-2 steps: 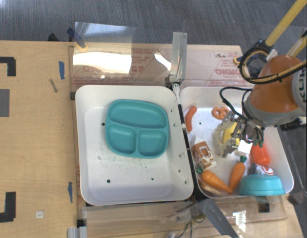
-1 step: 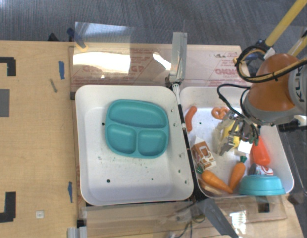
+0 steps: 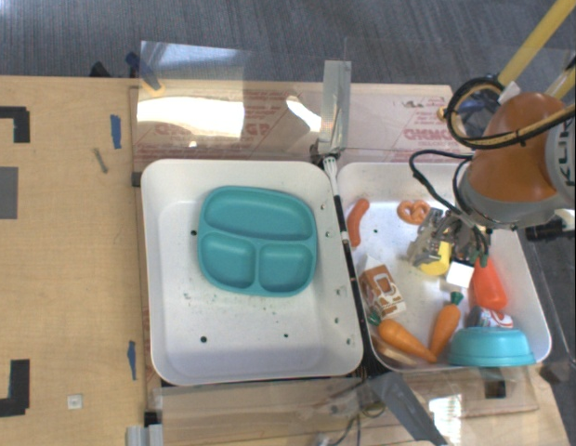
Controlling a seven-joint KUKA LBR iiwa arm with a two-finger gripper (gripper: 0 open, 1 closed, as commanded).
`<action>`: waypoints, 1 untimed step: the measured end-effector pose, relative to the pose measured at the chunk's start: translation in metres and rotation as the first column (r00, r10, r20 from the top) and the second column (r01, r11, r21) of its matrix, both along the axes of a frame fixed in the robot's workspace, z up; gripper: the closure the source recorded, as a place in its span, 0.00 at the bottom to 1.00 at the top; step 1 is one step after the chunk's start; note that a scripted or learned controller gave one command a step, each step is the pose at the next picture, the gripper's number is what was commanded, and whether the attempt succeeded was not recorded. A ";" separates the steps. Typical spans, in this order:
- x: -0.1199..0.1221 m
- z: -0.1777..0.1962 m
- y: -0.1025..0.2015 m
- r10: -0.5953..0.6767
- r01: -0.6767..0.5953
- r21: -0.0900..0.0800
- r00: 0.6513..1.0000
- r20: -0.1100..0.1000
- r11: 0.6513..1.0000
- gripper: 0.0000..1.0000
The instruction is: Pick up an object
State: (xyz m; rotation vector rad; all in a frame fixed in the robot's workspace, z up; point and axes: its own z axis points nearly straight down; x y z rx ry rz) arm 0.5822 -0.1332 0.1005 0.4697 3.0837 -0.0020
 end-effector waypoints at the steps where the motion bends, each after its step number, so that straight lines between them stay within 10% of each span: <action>1: -0.053 -0.010 0.040 0.332 -0.332 -0.003 0.943 -0.007 0.943 1.00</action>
